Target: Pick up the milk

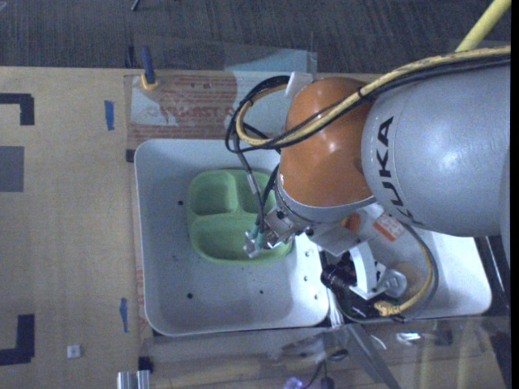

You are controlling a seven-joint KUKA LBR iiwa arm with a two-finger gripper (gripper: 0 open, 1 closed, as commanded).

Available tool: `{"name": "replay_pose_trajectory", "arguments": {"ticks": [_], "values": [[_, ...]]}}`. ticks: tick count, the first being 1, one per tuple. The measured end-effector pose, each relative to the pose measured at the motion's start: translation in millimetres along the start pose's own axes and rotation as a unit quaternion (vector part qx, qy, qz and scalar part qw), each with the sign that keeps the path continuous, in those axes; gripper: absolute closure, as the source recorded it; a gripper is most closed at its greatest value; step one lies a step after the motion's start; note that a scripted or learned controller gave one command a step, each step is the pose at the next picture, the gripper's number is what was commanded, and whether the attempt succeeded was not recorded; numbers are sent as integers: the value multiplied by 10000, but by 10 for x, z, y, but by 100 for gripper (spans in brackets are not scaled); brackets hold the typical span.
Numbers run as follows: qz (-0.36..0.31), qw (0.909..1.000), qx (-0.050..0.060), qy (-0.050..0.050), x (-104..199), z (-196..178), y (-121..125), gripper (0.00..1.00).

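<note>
Camera view, hand (pixel 253 244) over green tray (pixel 217 217), left bin (pixel 162 241).

A pale green divided tray (pixel 217 213) lies in the white left bin (pixel 162 241). The arm (pixel 438 144) is grey with an orange band (pixel 324 148). The surface (pixel 65 217) is tan, marked with black corners and blue tape.

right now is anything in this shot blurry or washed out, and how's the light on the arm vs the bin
In the camera view the arm fills the right side, close to the lens and a little soft, with bright highlights on its grey shell and orange band. The left bin is evenly lit and mildly washed out; the green tray reads pale. The gripper is small and blurred. The carpet at top is dim.
</note>
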State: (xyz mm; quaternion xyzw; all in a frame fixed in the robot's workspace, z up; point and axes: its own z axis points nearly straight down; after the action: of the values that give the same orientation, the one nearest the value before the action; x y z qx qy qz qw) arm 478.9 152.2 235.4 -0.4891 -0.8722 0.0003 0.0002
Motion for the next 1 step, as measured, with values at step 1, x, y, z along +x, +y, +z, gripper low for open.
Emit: {"name": "replay_pose_trajectory", "arguments": {"ticks": [1], "values": [[-877,9961,-13,-6,-261,-51,-40,100]]}}
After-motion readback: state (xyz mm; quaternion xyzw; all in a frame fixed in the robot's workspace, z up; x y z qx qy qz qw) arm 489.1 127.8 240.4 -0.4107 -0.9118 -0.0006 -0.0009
